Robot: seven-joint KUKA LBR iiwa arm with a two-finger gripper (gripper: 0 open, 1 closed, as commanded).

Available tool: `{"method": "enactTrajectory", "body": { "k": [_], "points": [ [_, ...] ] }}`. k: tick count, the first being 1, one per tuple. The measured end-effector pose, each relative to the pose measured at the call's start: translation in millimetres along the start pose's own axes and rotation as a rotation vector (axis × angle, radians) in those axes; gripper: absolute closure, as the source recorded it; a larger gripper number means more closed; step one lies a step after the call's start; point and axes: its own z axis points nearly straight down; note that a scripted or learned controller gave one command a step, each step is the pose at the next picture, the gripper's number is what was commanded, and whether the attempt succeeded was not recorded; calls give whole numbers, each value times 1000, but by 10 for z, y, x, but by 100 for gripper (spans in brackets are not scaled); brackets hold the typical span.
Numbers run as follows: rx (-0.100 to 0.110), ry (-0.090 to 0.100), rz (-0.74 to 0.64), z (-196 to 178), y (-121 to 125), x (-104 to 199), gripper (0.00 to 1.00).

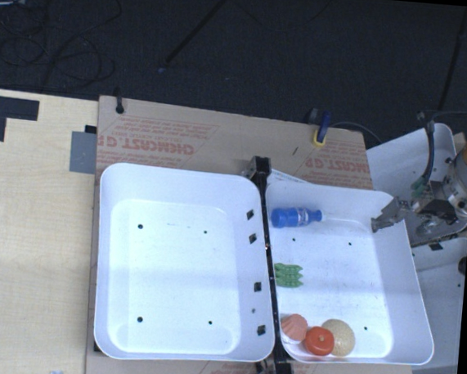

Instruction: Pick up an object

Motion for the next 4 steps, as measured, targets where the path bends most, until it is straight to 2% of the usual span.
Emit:
{"method": "enactTrajectory", "body": {
  "k": [1, 2, 3, 4],
  "points": [
    [0, 0, -2, -99, 1, -4, 100],
    [-10, -4, -1, -1252, -280, -67, 100],
    [-2, -1, 1, -1472, -797, -67, 100],
    [1, 1, 0, -1493, -1038, -59, 100]
  ]
}}
